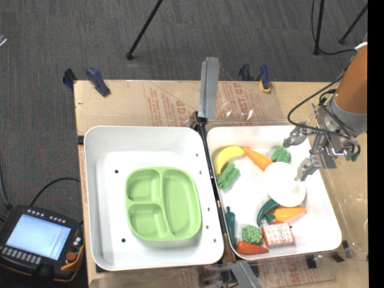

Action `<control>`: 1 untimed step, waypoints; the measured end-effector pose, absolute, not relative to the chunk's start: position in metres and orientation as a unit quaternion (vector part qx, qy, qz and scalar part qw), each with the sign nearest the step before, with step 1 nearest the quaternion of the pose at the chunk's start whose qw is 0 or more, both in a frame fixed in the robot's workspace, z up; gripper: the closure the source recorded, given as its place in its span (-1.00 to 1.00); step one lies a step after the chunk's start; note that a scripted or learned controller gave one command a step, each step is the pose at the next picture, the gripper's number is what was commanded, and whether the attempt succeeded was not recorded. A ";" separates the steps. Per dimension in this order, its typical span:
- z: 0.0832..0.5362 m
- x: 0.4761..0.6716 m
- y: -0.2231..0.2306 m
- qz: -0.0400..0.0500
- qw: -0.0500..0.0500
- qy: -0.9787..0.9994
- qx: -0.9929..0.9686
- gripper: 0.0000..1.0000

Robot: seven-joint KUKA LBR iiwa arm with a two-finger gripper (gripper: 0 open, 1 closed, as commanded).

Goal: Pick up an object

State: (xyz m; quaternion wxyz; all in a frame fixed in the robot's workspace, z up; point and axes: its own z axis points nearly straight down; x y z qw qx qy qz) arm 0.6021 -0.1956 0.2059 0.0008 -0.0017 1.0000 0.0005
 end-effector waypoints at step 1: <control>0.103 0.641 -0.162 0.002 0.000 1.000 -0.011 -1.00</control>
